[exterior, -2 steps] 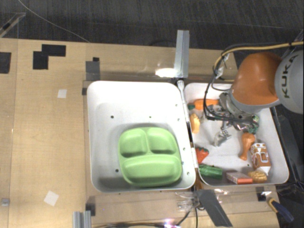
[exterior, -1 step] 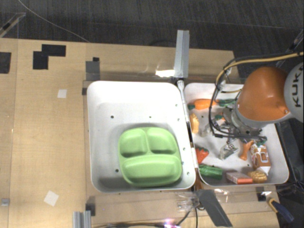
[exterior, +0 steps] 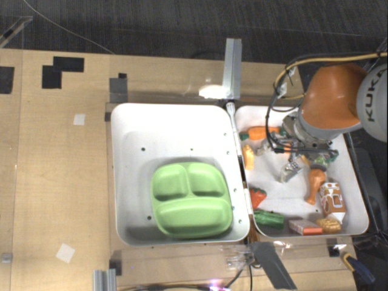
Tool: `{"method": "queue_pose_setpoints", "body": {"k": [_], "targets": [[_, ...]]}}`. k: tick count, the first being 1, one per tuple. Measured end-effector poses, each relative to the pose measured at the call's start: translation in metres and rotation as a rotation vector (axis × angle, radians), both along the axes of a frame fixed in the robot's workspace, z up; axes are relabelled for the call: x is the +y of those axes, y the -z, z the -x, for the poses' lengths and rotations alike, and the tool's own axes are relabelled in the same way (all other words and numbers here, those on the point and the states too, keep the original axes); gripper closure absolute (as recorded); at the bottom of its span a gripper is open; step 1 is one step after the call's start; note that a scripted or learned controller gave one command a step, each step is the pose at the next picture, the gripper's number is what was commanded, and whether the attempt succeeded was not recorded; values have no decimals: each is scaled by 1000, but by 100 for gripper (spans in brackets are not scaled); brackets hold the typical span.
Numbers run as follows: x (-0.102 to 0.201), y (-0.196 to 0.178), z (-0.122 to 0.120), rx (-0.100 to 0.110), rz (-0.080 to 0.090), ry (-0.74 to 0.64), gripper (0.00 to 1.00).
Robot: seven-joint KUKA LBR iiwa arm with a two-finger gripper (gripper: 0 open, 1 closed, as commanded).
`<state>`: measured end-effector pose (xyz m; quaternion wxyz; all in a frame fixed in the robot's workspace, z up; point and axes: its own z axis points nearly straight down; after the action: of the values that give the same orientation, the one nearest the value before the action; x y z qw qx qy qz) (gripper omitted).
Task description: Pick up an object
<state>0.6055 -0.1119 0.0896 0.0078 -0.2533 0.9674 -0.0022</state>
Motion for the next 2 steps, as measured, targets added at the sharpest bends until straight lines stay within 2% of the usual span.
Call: {"method": "queue_pose_setpoints", "body": {"k": [1, 2], "targets": [[26, 0, 2, 0, 0, -7, 0], [5, -2, 66, 6, 0, -43, 0]]}}
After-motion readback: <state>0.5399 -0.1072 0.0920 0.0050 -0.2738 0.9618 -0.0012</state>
